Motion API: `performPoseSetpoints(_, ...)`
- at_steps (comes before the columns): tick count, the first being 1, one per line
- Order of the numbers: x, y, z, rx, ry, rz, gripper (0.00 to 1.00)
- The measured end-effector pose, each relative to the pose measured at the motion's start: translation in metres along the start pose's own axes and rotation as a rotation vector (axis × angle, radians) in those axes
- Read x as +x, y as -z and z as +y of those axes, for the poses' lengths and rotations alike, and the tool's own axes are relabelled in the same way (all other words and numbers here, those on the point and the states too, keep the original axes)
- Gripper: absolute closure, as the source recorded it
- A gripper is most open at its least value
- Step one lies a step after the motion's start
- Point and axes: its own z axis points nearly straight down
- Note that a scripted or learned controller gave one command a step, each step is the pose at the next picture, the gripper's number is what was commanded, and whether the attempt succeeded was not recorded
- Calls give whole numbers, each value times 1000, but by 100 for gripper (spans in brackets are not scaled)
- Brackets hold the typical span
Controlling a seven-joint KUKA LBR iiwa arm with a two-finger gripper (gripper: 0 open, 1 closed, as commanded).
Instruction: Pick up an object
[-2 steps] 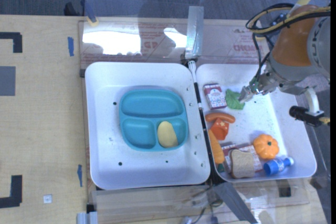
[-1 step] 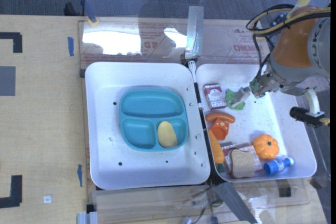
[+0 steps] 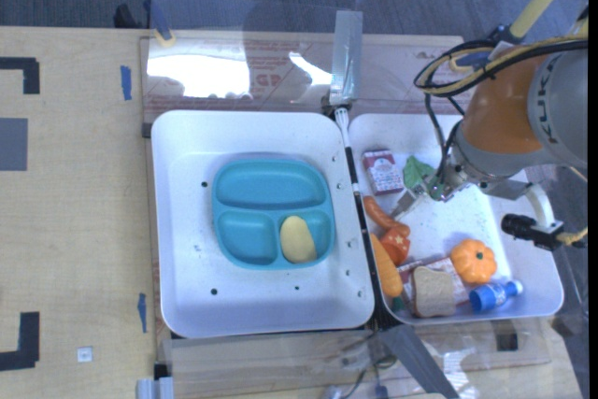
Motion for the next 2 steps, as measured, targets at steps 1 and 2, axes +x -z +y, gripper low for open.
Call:
performPoseSetpoints(1,-32,-3,73,16,-43,9,0)
performPoseSetpoints(2,-31,34,78,0,-74,1,0)
